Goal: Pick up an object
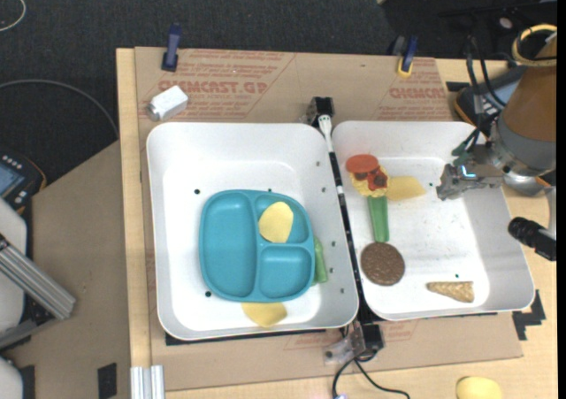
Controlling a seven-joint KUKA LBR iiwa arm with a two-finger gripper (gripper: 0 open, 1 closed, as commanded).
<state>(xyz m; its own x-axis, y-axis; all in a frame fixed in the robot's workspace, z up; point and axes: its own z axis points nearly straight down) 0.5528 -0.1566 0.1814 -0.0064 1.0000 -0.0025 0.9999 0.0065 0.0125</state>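
2 white bins, arm over the right one.
Left bin (168,211) bears a teal tray (234,251); right bin (495,282) has a green-stemmed toy (378,211), brown disc (382,264), tan wedge (452,290). Gripper (453,178) hovers by the bin's right side; claw width unclear.

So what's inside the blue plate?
A yellow chip-shaped piece lies in the upper right compartment of the blue tray. The other compartments look bare. Another yellow piece pokes out from under its near edge, partly covered.
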